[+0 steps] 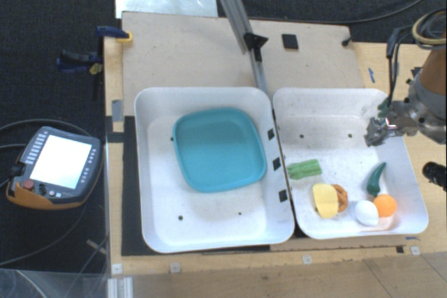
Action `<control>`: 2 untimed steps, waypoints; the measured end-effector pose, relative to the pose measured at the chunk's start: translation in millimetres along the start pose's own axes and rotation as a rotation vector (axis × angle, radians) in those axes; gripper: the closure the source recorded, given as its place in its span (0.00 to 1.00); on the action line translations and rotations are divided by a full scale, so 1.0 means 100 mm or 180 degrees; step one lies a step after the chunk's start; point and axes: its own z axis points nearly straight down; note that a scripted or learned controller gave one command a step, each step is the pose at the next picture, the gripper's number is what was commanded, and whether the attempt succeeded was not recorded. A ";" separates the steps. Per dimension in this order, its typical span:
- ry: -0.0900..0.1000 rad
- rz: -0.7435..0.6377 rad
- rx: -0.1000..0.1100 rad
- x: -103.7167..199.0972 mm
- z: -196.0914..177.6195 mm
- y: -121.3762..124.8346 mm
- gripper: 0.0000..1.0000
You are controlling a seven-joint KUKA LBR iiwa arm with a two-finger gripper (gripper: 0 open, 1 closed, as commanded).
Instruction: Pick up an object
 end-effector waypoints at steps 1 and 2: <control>0.0004 -0.0001 0.0017 0.00 -0.02 0.00 1.00; 0.0007 -0.0013 0.0021 0.53 0.09 -0.08 1.00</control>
